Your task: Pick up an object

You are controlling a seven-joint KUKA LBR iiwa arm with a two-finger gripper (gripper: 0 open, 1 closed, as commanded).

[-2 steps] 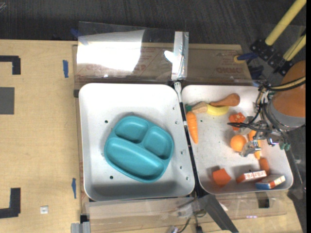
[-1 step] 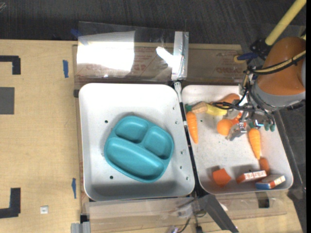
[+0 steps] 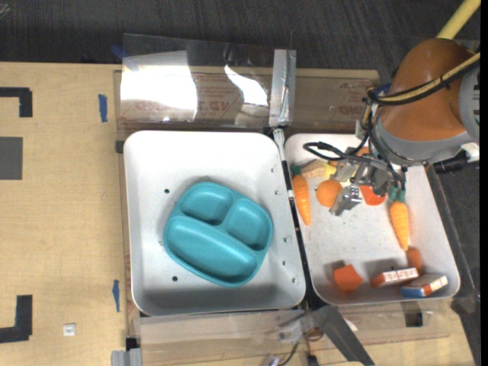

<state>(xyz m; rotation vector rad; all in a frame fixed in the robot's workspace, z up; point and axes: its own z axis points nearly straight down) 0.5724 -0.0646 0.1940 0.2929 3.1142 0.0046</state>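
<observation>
The right bin [image 3: 358,242] holds several toy foods. An orange ball [image 3: 327,193] lies near its upper middle, with a red piece [image 3: 374,197] just to its right. My gripper [image 3: 349,197] hangs low between these two, close beside the ball, under the grey arm and its orange band [image 3: 427,90]. One carrot [image 3: 302,197] lies along the bin's left wall and another carrot [image 3: 399,221] lies right of the gripper. An orange block [image 3: 347,277] sits near the front.
A teal divided plate [image 3: 219,231] lies in the left bin [image 3: 152,166]. A red-and-white packet [image 3: 393,277] and a blue-and-white piece [image 3: 424,287] rest at the right bin's front right. A yellow item [image 3: 322,152] lies at its back, partly under the arm.
</observation>
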